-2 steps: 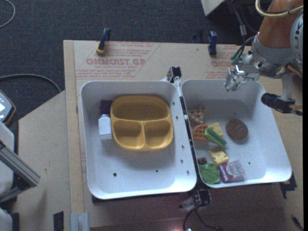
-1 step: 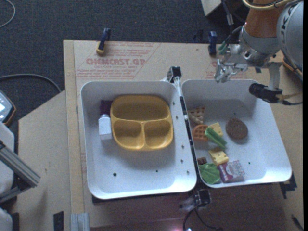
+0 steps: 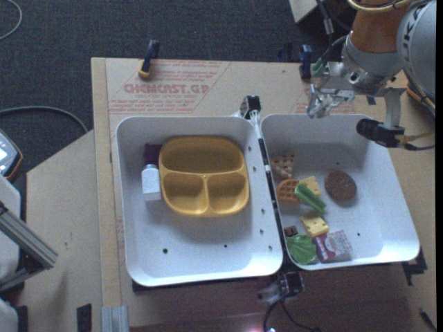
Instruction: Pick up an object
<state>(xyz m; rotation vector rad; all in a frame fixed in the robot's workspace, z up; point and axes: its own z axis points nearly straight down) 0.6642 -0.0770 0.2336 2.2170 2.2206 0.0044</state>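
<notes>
My gripper (image 3: 320,106) hangs above the far rim of the right bin (image 3: 387,206), with nothing between its fingers. Well below it in that bin lie a brown round patty (image 3: 340,185), a waffle piece (image 3: 282,164), an orange waffle (image 3: 287,189), a green vegetable (image 3: 309,197) over a yellow cheese wedge (image 3: 311,185), a second cheese block (image 3: 315,225), a green leafy piece (image 3: 301,249) and a pink packet (image 3: 334,245).
The left bin (image 3: 138,247) holds a yellow divided tray (image 3: 203,176), a small white bottle (image 3: 150,182) and a dark purple item (image 3: 151,151) at its left side. A clamp (image 3: 250,106) sits where the bins meet at the back.
</notes>
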